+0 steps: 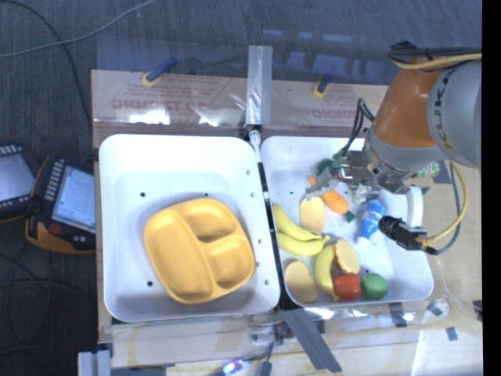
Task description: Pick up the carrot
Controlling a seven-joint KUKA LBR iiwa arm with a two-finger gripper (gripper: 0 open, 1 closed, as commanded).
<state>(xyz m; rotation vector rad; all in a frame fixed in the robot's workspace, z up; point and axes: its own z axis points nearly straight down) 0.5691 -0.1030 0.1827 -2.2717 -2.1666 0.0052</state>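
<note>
The right bin serves as the landmark. Just to its left, touching along the shared wall, sits the left bin, which holds a divided tray. Inside the right bin, bananas lie against its left wall, the carrot lies near its middle, and a tomato and a lime rest side by side at its near wall. The arm hangs over its far right part.
</note>
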